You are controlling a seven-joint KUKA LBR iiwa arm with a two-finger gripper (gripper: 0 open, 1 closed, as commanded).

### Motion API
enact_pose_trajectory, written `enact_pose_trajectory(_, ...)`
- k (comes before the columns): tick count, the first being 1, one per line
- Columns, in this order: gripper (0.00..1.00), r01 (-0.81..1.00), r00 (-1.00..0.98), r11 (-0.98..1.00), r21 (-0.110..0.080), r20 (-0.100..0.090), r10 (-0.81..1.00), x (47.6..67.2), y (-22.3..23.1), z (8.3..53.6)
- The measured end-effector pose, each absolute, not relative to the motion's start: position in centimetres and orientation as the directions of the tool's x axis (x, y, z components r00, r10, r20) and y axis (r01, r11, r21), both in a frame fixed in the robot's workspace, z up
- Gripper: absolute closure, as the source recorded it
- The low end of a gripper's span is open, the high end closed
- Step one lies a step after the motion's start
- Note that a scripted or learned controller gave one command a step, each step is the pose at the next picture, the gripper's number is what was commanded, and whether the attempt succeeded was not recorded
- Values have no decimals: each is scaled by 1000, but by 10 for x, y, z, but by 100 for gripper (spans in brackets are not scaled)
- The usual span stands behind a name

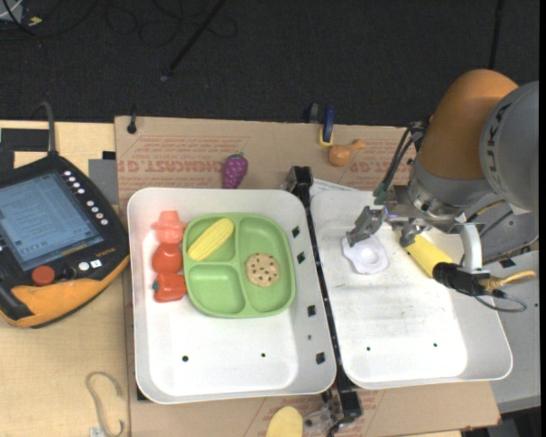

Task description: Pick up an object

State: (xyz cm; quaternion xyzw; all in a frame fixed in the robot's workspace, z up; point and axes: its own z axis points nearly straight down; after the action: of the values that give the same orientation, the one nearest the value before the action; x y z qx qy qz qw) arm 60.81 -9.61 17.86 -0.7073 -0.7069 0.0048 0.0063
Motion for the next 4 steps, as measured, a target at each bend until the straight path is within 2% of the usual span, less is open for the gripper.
enact_pose_trajectory(1, 0, 1000, -1, 1, -2, 1, 1000, 611, -96, 187)
enact_pose_trajectory(2, 0, 1000, -3, 3, -7, 2, 1000, 612, -88, 124)
enact_pose_trajectory(3, 0, 1000, -3, 3, -5, 1, 1000, 612, -85, 85)
enact_pose_trajectory(4, 100, 1000, 0, 0, -2, 1, 1000, 612, -86, 98)
